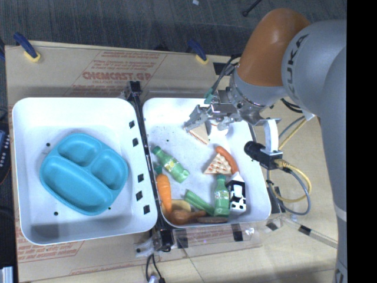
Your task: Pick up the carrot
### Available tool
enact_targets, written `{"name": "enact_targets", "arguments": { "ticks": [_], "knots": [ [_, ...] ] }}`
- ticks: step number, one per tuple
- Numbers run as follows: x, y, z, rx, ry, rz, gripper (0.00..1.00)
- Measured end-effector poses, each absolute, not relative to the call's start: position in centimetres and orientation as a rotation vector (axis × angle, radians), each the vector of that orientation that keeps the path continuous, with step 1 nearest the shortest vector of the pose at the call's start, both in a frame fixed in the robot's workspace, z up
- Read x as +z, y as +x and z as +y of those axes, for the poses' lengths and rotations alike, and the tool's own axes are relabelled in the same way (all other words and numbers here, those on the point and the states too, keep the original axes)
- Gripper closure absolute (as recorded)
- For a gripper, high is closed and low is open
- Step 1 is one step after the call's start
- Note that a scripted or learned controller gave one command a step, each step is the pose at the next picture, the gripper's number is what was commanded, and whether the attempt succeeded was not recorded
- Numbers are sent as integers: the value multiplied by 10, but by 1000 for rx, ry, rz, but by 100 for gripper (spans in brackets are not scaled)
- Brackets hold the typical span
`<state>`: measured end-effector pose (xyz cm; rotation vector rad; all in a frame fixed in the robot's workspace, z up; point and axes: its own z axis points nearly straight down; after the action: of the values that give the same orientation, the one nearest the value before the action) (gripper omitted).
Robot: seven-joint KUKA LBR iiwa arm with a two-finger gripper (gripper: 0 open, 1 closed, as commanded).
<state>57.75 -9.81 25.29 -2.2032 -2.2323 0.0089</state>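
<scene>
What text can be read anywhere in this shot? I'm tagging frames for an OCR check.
"CHEMCAST GP": red print on the brown board behind the bins; the smaller lines around it are too blurred to read.
"KUKA": partly visible on the grey arm.
Green bottle label: too small to read.

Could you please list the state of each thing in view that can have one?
Two-finger metal gripper: open, holding nothing, above the right white bin.
Orange carrot: lying loose near the bin's left wall.
Green plastic bottle: lying on its side.
Blue divided plate: flat in the left white bin.
</scene>
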Motion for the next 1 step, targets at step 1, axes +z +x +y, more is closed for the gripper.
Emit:
{"name": "enact_targets", "arguments": {
  "ticks": [1],
  "knots": [
    [215,540,-9,14,-2089,-2338,0]
  ]
}}
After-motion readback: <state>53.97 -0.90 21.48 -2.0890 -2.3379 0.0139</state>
